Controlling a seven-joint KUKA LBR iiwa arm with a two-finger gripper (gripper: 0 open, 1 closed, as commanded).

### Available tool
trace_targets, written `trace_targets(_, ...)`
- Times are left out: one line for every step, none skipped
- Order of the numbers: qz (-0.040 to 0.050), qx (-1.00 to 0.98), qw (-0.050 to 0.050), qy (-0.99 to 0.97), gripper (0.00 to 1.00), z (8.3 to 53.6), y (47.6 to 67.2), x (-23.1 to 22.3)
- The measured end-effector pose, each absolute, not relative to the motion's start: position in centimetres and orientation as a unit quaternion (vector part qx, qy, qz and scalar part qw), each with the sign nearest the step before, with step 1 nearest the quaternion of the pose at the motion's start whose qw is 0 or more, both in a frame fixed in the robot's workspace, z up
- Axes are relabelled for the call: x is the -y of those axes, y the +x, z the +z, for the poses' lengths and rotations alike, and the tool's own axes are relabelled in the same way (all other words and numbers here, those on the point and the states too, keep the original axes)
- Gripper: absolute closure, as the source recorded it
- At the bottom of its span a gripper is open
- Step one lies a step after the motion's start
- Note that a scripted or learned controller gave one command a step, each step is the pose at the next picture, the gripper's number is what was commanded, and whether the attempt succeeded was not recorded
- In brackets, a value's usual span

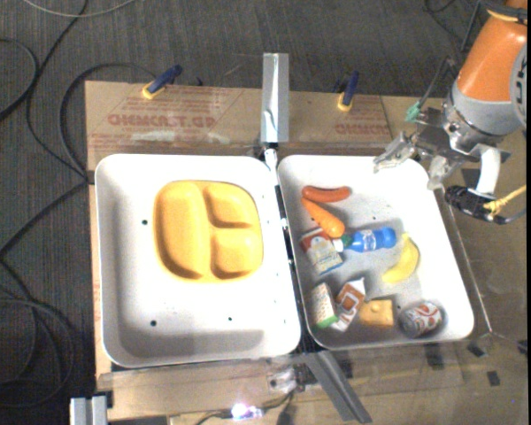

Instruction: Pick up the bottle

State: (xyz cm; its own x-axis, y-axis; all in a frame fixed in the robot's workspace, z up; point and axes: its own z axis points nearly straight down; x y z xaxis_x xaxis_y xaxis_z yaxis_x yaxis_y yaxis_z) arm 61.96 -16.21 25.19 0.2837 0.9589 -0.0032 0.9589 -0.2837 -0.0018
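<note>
Blue-capped and clear-bodied, the bottle [365, 241] lies on its side mid-bin, below and left of the gripper [416, 153], touching a carrot [326, 219] and a small carton [321, 253]. A curved banana [402, 263] sits just beside it; a glossy sausage [327, 194] lies nearer the tool. Bare white floor opens between sausage and far rim. The gripper hangs over the right bin's [442, 228] top-right corner — fingers spread, pinching nothing. Away left, a yellow sectioned tray [209, 230] rests in the other bin [124, 308].

Orange band [494, 65], grey metal wrist [465, 135], yellow cable [511, 198]
</note>
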Motion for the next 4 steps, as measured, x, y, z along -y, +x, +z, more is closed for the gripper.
trace_targets(-0.0005, -0.605, -0.001, 0.796, 0.0, 9.3, 60.4, 19.0)
trace_targets(-0.0011, -0.605, -0.003, 0.796, 1.0, 10.1, 60.4, 18.9)
trace_targets(-0.0012, -0.605, -0.003, 0.796, 0.0, 10.1, 60.4, 18.9)
trace_targets(-0.0017, -0.606, -0.005, 0.796, 1.0, 10.9, 60.3, 18.9)
